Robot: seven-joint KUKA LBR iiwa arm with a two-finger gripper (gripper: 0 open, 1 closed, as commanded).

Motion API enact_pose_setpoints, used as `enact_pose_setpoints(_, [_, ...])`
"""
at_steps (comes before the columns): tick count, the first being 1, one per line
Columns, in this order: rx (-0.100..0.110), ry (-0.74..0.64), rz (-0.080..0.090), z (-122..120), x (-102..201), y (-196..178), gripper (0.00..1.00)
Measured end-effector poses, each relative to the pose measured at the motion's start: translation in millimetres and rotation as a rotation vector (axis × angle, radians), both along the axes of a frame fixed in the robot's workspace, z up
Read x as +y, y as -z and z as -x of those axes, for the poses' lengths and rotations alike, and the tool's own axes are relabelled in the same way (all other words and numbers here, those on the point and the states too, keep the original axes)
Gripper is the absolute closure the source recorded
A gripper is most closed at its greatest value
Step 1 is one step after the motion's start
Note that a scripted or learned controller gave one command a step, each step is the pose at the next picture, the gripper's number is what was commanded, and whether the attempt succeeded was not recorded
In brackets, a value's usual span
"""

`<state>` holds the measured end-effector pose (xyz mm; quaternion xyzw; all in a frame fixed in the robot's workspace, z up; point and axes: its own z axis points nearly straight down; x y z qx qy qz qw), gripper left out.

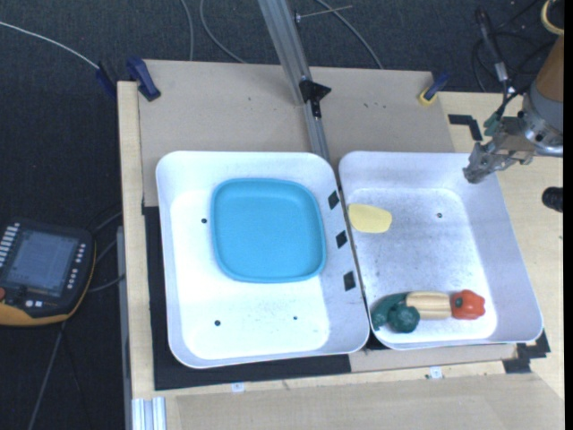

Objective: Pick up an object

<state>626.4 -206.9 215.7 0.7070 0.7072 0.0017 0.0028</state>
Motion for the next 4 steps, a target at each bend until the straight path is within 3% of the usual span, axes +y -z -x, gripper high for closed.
enact_pose_setpoints(1, [0.001,0.0,0.0,7,7,-55,1.0])
enact_pose_setpoints(2, [0.003,0.0,-0.001,6,7,-86,1.0])
enact_pose_setpoints(4, [0.007,-0.003,-0.003,4,97,-56,1.0])
